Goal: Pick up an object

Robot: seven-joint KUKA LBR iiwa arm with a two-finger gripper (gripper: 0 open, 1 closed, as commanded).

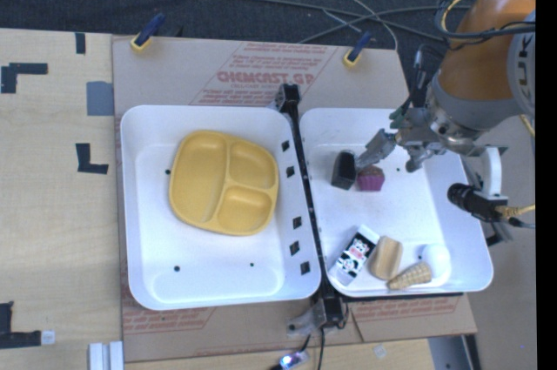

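My gripper (pixel 387 166) hangs over the upper part of the right bin (pixel 452 211), its two grey fingers spread open with nothing between them. The left finger's tip (pixel 365 161) is just above a small purple object (pixel 372 179). A black block (pixel 343 171) stands beside the purple object, on its left. Near the bin's front edge lie a black-and-white cow-patterned box (pixel 354 256), a tan bread-like piece (pixel 386 258), an ice-cream cone (pixel 411 275) and a small white object (pixel 434 255).
The left bin (pixel 144 211) holds a yellow divided plate (pixel 223 182). A black divider with clips (pixel 298 185) runs between the bins. Cables cross the dark floor behind the bench, and the arm's orange band (pixel 487 16) rises at the right.
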